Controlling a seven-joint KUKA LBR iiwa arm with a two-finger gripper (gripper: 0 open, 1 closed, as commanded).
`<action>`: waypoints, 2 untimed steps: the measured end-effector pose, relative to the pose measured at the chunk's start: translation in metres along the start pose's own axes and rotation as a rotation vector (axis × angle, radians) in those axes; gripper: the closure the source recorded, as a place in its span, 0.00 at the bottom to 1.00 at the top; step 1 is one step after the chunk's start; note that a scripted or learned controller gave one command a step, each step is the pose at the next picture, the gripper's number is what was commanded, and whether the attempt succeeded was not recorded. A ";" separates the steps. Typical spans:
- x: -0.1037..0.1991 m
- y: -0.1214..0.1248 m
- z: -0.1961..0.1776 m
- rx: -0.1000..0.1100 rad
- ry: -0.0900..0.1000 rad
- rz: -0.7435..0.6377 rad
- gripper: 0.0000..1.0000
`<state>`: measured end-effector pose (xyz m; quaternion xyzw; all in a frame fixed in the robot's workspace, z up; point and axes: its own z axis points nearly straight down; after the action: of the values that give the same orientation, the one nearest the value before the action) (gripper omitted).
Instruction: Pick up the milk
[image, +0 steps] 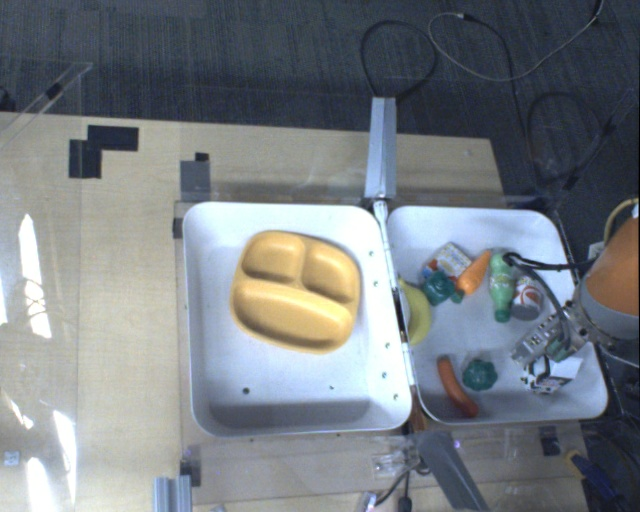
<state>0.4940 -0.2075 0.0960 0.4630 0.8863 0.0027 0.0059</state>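
Nearest of all, a red sausage (455, 386) lies slantwise by the near edge of the right bin (510, 402). Just beside it, on its far right, sits a small dark green lump (480, 374).

To the right of these the gripper (543, 362) hangs low over the near right corner of that bin, well apart from the sausage. It is too blurred to tell whether it is spread or pressed together, and nothing can be made out in its hold. The arm (612, 282) with its orange band comes in from the right edge.

A small white carton with orange marks (453, 258), which looks to be the milk, lies in the far part of the right bin, well apart from the gripper. An orange carrot (476, 270) lies just to its right, and a teal toy (438, 289) sits just on its near side. Further right stand a green bottle (500, 291) and a round can (528, 298), close together. A banana (417, 312) rests along the bin's left wall.

In the left bin (215, 330) lies a yellow tray with three hollows (297, 290).
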 end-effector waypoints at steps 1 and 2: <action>0.003 -0.003 -0.069 0.011 0.004 0.485 1.00; 0.003 -0.003 -0.069 0.011 0.004 0.485 0.00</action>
<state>0.4889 -0.2064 0.1648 0.6624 0.7492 -0.0001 0.0006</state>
